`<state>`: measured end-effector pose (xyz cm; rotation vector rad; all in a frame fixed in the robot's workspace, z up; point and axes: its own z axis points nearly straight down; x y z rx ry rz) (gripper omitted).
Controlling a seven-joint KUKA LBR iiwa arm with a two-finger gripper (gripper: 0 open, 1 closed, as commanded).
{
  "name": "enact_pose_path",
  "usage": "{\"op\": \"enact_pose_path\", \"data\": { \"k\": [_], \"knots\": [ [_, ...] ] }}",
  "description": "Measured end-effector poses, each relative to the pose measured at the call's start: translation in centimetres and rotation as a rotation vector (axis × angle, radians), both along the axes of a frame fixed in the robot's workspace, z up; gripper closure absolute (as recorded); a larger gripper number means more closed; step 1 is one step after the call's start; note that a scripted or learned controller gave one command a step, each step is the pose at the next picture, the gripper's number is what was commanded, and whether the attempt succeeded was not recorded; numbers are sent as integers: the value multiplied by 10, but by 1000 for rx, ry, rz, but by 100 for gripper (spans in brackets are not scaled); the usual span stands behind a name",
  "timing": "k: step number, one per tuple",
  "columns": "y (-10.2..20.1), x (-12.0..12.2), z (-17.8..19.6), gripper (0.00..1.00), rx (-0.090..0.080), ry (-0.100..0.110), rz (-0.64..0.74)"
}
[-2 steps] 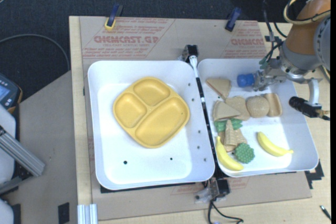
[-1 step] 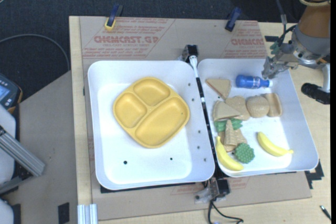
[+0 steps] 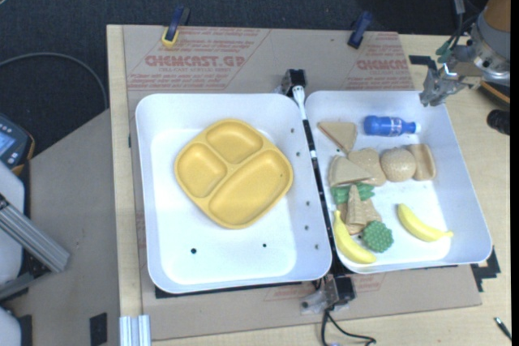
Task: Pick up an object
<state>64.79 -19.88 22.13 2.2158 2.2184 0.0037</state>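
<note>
Hanging over the far right corner of the right bin [image 3: 462, 174], the hand [image 3: 435, 91] holds nothing, and I cannot tell how it is set. A blue bottle [image 3: 388, 126] lies near it in that bin. Closer to me sit bread pieces [image 3: 357, 168], a round bun [image 3: 397, 164], two bananas [image 3: 422, 224] and green broccoli [image 3: 377, 237]. A yellow plate [image 3: 233, 172] rests in the left bin [image 3: 162, 255] on the worktop [image 3: 130, 93].

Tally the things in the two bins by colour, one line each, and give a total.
Yellow: 3, the plate and two bananas
Tan: 6, the bread pieces
Blue: 1, the bottle
Green: 2, broccoli and a leafy piece
Total: 12
</note>
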Motion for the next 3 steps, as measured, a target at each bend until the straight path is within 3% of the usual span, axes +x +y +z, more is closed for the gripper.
{"op": "enact_pose_path", "data": {
  "k": [1,3],
  "knots": [
    [0,1,4,100,1,2,0],
    [89,-35,16,100,4,9,1]
  ]
}}
